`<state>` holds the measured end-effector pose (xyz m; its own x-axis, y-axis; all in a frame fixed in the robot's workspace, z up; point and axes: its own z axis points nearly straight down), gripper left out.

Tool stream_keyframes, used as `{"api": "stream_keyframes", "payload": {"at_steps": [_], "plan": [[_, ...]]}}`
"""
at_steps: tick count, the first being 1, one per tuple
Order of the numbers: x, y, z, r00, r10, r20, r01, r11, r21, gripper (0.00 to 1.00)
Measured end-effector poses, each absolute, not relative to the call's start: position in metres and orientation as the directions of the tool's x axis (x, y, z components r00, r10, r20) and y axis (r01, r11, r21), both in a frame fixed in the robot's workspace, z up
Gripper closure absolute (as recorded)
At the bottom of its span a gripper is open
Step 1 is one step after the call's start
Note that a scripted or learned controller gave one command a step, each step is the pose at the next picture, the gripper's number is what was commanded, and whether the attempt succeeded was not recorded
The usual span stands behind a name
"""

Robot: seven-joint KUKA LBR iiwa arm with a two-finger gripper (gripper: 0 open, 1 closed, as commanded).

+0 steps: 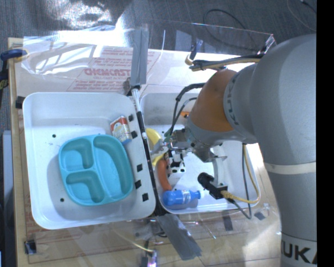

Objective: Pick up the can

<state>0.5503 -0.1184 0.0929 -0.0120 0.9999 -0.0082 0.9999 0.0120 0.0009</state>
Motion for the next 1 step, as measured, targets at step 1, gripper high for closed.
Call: {"api": "stream_keyframes", "payload": {"at_steps": [1], "plan": [[0.5510, -0.1162, 0.1026, -0.020, 1.000, -0.008, 1.000, 0.020, 0.000, 1.00]]}}
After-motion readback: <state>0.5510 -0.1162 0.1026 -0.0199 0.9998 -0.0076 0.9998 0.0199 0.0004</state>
